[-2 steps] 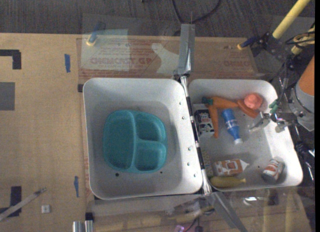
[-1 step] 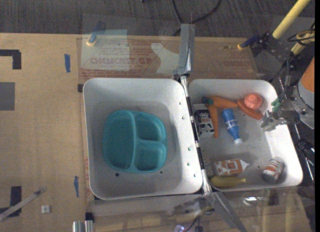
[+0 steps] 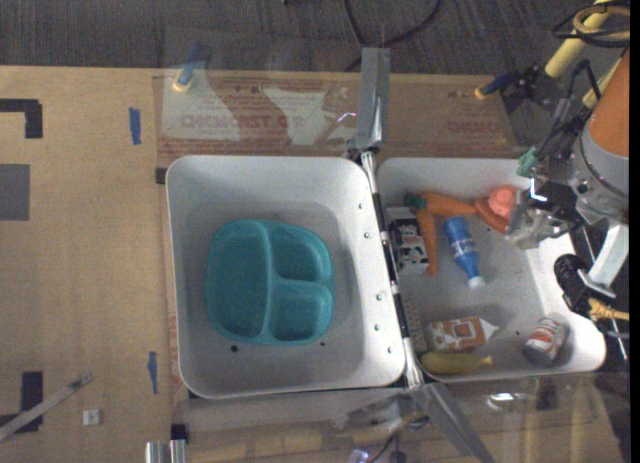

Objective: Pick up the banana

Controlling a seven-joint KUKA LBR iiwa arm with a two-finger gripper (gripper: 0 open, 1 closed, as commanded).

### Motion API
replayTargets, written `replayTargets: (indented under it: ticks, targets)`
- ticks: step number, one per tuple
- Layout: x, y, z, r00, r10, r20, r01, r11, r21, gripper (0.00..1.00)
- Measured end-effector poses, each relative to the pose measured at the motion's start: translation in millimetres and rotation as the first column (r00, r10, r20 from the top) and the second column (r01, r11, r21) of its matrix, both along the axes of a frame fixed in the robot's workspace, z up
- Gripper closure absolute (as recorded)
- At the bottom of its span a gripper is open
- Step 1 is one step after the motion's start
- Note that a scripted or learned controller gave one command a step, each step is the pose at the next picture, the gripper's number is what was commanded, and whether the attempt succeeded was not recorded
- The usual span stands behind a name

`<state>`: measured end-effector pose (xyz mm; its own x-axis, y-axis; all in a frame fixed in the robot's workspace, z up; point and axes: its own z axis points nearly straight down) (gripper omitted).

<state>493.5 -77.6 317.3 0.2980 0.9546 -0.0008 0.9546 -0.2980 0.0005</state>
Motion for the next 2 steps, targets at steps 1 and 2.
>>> replayTargets:
  ticks: [1, 2]
  targets:
    - [-13.6, 82.5, 117.2, 0.938, -0.347, -0.001, 0.347, 0.938, -0.001, 1.00]
    - [-13.6, 91.7, 116.8, 0.999, 0.046, -0.004, -0.046, 0.999, 0.000, 1.00]
